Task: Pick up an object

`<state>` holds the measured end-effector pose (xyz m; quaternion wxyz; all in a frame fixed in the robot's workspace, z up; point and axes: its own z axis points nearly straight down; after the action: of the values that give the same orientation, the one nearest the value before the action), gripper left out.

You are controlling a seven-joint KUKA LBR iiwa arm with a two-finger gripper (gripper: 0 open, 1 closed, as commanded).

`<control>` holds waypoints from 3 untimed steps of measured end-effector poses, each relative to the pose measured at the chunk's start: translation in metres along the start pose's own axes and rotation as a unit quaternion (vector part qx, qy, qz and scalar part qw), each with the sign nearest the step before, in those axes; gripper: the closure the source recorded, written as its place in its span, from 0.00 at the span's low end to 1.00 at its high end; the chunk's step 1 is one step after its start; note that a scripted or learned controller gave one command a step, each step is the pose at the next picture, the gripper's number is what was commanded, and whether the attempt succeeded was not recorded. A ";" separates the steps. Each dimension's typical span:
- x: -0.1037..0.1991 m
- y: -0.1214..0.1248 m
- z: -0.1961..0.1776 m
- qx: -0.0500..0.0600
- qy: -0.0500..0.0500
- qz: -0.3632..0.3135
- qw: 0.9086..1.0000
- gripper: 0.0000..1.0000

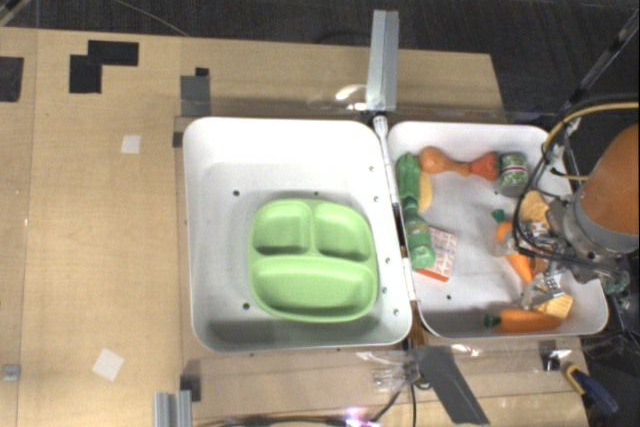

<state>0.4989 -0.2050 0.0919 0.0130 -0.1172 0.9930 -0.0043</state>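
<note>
Hovering low in right bin (455, 320), hand (545, 270) (grip state unclear) above orange carrot (527, 320), green-tipped, lying flat.

Lime-green divided tray (313, 258) glowing against its plain white left bin (215, 165); over in the white right bin (470, 300), a green bottle (408, 177), an orange carrot (528, 320) and a green-labelled can (513, 170). Arm (612, 183) showing that orange band over grey; the bench (90, 245) pale tan with black square markings.
</note>
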 end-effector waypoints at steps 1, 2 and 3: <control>-0.007 0.021 0.000 0.002 -0.001 -0.149 0.989 0.00; -0.007 0.021 0.000 0.002 -0.001 -0.149 0.989 0.00; -0.007 0.021 0.000 0.002 -0.001 -0.149 0.989 0.00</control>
<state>0.5011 -0.1828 0.0922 0.0131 -0.2639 0.9644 -0.0078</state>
